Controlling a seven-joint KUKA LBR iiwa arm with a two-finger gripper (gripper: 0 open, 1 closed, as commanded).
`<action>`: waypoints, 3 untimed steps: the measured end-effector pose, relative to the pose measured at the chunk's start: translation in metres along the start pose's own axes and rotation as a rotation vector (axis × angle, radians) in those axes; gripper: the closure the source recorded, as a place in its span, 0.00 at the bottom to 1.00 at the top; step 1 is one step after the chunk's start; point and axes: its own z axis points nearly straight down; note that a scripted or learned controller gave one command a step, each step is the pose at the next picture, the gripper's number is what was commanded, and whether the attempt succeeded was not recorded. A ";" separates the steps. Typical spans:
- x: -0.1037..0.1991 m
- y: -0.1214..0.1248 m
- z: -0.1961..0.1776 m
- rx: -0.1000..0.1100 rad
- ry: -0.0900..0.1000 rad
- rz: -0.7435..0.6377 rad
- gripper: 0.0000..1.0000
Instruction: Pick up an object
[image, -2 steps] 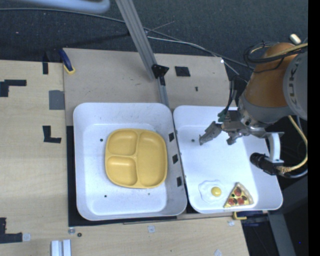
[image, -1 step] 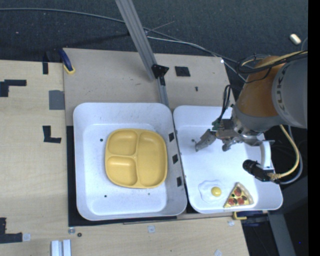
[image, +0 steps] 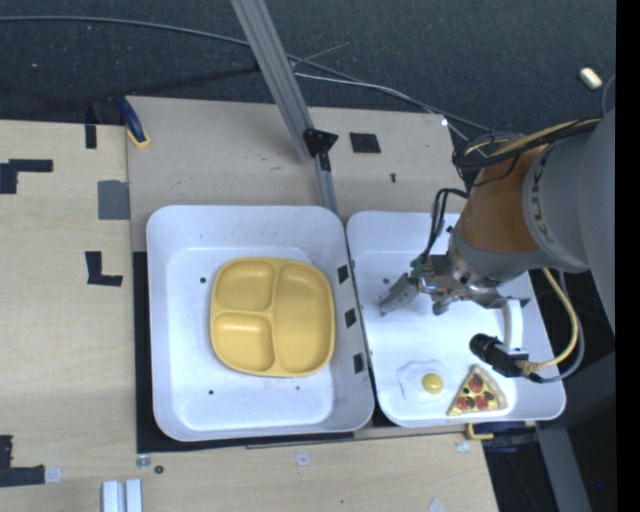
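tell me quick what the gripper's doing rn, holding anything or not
Gripper: over the right bin, nothing seen between it and the bin floor; open or closed cannot be told. The fried egg and pizza slice lie apart from it.

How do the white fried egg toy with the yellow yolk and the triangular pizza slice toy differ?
The white fried egg toy with the yellow yolk is rounded and blobby; the triangular pizza slice toy is a wedge with straight sides. The egg is white with one yellow spot; the pizza is yellow-orange with red toppings. The egg lies left of the pizza. Both lie flat at the near end of the right white bin.
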 end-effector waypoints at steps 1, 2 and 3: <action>0.000 0.001 0.043 -0.007 -0.002 0.000 0.00; 0.000 0.002 0.030 -0.012 -0.001 -0.001 1.00; 0.005 0.000 -0.031 -0.009 0.001 -0.001 1.00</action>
